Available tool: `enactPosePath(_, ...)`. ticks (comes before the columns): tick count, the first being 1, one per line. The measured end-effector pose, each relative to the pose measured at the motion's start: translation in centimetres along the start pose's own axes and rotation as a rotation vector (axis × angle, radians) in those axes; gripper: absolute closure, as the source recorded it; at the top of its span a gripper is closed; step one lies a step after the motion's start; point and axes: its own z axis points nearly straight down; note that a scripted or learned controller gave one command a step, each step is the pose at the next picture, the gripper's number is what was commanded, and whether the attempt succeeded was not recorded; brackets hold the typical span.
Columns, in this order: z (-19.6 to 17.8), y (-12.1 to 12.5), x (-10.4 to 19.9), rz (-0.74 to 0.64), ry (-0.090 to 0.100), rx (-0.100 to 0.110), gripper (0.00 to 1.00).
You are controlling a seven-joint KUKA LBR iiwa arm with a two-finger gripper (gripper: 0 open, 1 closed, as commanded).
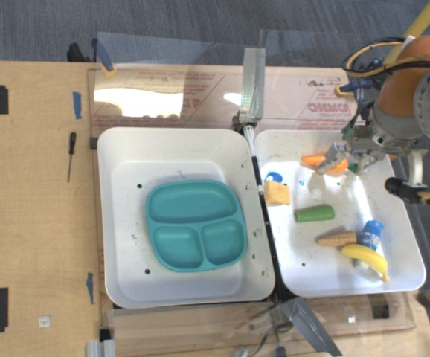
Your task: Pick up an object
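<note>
My gripper [347,159] hangs low over the far part of the right bin [408,274], with the arm coming in from the right. An orange carrot [315,160] lies right at its tip, its right end tucked under the gripper. Whether the carrot is gripped or merely touched cannot be made out. Further forward in the same bin lie a green cylinder [314,213], a tan block [277,193], a small blue and white disc [273,177], a brown biscuit-like piece [336,238], a blue bottle [370,234] and a banana [366,259].
The left bin [118,169] holds a teal divided plate [196,224]. A ridge [258,192] separates the two bins. A clear panel with a metal post [253,88] stands behind them. Cables [364,58] loop above the wrist.
</note>
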Motion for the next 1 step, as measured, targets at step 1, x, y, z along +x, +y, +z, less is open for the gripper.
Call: enactPosePath(1, -0.81, -0.16, 0.03, -0.002, -0.002, 0.007, 1.0)
